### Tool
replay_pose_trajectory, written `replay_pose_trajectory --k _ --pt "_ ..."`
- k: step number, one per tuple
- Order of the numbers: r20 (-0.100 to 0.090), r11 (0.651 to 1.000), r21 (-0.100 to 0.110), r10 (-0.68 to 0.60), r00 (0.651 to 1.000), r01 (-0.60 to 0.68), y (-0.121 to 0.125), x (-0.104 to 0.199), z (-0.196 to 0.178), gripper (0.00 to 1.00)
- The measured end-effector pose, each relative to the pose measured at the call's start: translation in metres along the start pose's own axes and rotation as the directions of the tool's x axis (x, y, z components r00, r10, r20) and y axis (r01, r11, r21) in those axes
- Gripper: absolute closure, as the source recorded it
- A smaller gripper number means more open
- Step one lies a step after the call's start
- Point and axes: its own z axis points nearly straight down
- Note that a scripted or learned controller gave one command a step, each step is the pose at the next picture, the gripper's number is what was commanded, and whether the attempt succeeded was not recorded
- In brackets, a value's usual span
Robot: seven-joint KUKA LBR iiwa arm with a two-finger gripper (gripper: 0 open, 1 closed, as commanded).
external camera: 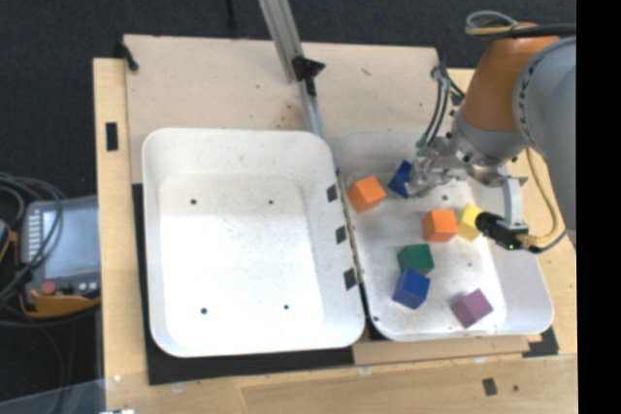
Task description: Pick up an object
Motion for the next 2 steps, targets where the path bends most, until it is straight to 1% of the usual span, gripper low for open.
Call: replay_pose_trajectory --k 1,2 --pt "0.000 1.000 -0.003 -0.008 1.000 0.008 0.007 0.003 -0.046 1.00" --pt "0.001 1.000 -0.005 -0.007 1.000 0.007 0.006 -0.004 -0.110 1.00"
